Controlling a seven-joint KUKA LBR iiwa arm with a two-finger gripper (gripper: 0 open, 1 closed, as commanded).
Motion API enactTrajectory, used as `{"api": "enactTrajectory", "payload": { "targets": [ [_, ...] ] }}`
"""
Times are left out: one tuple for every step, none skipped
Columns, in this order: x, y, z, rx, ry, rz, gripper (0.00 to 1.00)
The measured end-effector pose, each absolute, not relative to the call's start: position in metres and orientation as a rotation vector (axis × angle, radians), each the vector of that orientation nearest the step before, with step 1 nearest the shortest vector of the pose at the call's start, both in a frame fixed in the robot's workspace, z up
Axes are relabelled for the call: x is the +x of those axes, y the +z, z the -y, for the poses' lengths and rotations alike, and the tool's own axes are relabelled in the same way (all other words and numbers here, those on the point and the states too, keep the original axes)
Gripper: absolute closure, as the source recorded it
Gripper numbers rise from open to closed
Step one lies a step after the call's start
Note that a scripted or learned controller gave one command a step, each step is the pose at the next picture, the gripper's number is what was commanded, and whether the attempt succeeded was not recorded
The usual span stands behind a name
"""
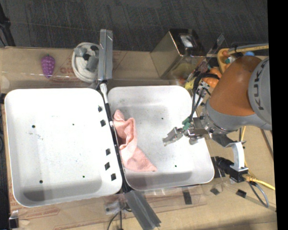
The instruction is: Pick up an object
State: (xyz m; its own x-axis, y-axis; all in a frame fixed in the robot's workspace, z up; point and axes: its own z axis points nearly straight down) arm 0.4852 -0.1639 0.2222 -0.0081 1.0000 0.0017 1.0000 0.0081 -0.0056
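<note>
A crumpled pink cloth (129, 147) is seen lying in the right bin (181, 98), pressed against that bin's left wall, about midway along it and running toward the near edge. The gripper (172, 136) is held above the bin floor, well apart from the cloth (toward the bin's right side), with nothing between its fingers; whether they are spread or closed cannot be told. The pick is judged not yet begun: approach, grasp and lift are all left. The left bin (20, 122) is untouched.
</note>
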Motion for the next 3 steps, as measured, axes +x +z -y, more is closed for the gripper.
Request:
{"api": "enactTrajectory", "payload": {
  "targets": [
    [0.568, 0.109, 0.105, -2.123, 0.007, 2.31, 0.0],
    [0.65, 0.099, 0.12, -2.124, 0.002, 2.311, 0.0],
    [0.635, 0.201, 0.173, -2.328, 0.002, 2.106, 0.0]
  ]
}}
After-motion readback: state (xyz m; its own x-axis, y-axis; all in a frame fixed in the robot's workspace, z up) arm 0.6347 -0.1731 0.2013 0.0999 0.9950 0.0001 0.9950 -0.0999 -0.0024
